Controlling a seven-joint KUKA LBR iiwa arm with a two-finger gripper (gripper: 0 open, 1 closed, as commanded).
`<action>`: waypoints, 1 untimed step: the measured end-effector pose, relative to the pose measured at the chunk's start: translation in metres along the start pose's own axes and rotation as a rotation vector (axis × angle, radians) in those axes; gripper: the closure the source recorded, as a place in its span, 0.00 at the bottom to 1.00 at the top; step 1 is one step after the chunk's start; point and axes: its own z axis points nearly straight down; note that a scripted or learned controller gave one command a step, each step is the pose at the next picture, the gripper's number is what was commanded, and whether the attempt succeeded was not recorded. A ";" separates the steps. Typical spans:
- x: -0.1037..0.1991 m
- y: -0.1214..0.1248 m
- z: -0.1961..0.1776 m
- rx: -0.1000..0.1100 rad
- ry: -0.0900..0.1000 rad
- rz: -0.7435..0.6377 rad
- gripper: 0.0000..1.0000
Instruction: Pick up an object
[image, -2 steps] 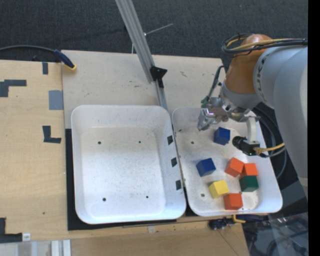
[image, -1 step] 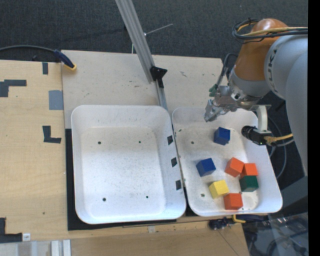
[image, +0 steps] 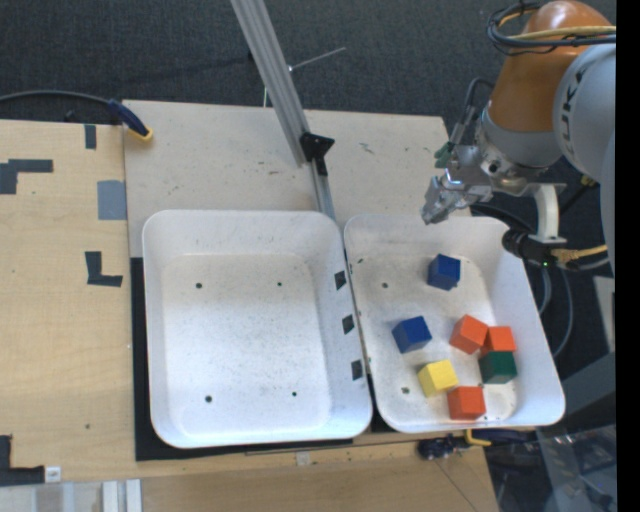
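From my seat the gripper (image: 437, 208) hangs over the far rim of the right bin (image: 528, 300), at about twelve o'clock of that bin, with nothing between its fingers; whether they are spread or pinched I cannot tell at this size.

The candidates all lie in the right bin. The nearest is a blue cube (image: 445, 271) just toward six o'clock from the gripper, standing apart from the rest — my pick. A second blue cube (image: 411, 333) sits alone near the bin's centre, also workable. At four to five o'clock the cluster is crowded: orange cube (image: 468, 333), another orange cube (image: 500, 339) touching a green cube (image: 497, 367), a yellow cube (image: 437, 376) and a third orange cube (image: 466, 402) near the rim.

To do this well I'd go for the isolated blue cube — line the fingers across two flat faces, come straight down with them straddling it, then close squarely. The left bin (image: 240, 225) stays out of it.
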 end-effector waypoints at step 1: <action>0.050 -0.007 -0.004 0.006 0.002 -0.004 1.00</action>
